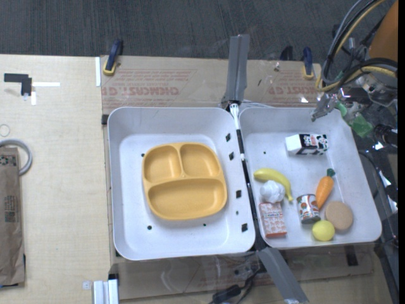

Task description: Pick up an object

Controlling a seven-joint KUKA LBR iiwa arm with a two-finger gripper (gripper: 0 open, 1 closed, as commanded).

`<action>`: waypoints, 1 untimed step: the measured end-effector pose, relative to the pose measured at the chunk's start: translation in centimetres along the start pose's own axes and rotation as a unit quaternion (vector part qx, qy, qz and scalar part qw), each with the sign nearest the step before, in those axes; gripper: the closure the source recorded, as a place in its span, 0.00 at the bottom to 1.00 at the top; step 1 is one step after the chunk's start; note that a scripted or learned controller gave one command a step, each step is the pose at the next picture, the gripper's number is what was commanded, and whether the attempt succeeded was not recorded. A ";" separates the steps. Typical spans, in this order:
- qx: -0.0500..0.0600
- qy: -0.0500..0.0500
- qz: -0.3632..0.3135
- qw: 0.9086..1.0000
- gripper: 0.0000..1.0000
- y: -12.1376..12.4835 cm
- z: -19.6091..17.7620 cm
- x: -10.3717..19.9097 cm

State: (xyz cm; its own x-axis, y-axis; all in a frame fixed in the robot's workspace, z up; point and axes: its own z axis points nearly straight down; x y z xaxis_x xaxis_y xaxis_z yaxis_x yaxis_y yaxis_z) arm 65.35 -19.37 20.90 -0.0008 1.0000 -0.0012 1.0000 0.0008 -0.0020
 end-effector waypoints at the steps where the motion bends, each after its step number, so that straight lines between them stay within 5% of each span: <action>1: -0.005 0.006 -0.114 0.993 0.00 -4.7 7.1 -1.6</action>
